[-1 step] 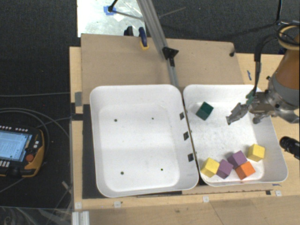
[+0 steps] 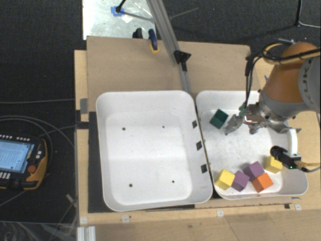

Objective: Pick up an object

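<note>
Gripper [image 2: 243,126] hangs over right bin [image 2: 210,100], fingers spread apart, nothing between them. Green block [image 2: 218,118] sits just left of fingers, near bin's back-left corner; cannot tell if finger touches it. Near front of same bin: yellow block [image 2: 225,178], purple block [image 2: 241,181], second purple block [image 2: 255,168], orange block [image 2: 262,182], another yellow block [image 2: 273,164], bunched close together. Black part of arm covers bit of far yellow block. Left bin [image 2: 145,149] beside it. Arm cut off at right edge.

Five cubes [image 2: 248,175] at right bin [image 2: 215,102] front, sixth [image 2: 218,119] behind, seemingly just left of end effector [image 2: 243,125]
</note>
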{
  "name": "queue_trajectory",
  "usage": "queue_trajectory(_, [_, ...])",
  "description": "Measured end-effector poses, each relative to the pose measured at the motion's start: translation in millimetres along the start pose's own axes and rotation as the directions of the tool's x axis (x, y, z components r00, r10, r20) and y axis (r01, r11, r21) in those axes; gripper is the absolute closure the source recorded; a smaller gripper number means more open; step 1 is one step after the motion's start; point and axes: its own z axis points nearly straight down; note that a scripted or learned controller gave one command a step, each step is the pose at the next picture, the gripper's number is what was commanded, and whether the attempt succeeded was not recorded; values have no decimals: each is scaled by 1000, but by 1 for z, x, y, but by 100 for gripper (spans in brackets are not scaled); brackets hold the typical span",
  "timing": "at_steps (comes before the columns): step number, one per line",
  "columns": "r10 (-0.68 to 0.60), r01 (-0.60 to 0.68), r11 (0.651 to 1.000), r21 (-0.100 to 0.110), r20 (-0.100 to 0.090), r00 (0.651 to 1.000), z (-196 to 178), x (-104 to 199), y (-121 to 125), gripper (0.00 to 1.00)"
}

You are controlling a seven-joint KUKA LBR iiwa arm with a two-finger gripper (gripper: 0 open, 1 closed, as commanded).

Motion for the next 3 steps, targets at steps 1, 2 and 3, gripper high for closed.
queue_trajectory(1, [-5,5,1000,-4,-1,1000,67,19,61,0])
queue_trajectory(2, [-3,3,1000,-9,1,1000,72,15,97,0])
queue_trajectory(3, [2,-2,1000,-2,0,1000,73,25,67,0])
